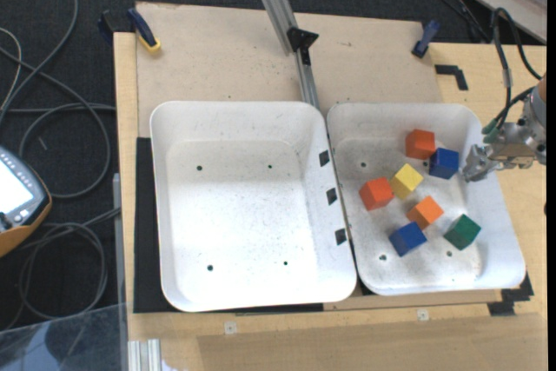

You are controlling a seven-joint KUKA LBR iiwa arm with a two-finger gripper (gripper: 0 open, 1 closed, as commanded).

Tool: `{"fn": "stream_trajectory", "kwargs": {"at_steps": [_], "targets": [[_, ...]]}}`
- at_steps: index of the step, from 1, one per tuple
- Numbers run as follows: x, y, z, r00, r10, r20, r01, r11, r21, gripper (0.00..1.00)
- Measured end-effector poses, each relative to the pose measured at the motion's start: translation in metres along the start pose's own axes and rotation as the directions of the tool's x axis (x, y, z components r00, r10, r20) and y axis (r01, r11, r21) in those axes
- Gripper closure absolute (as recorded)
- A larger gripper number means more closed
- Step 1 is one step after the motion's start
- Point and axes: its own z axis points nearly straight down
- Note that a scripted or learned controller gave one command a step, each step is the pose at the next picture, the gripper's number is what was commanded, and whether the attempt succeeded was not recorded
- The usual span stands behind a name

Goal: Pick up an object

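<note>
Seven small blocks lie scattered in the right bin (495,261): a blue block (444,162) beside an orange block (420,143) at the far side, a yellow block (407,180) and a red-orange block (376,193) at centre, then another orange block (426,210), a second blue block (407,238) and a green block (462,231) nearer. The pincer (476,167) hovers just right of the far blue block; its spread cannot be told. The left bin (174,126) sits alongside on the table (217,48).

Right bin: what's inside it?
The right bin holds seven blocks: three orange, two blue, one yellow, one green. The gripper covers part of its right rim.
</note>
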Motion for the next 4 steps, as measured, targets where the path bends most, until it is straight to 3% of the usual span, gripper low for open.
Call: {"fn": "stream_trajectory", "kwargs": {"at_steps": [1, 4], "targets": [[0.0, 0.001, -0.023, 1.0, 0.0, -0.001, 0.0, 1.0, 0.003, 1.0], [0.163, -0.003, -0.033, 1.0, -0.005, -0.006, 0.005, 1.0, 0.009, 1.0]]}}
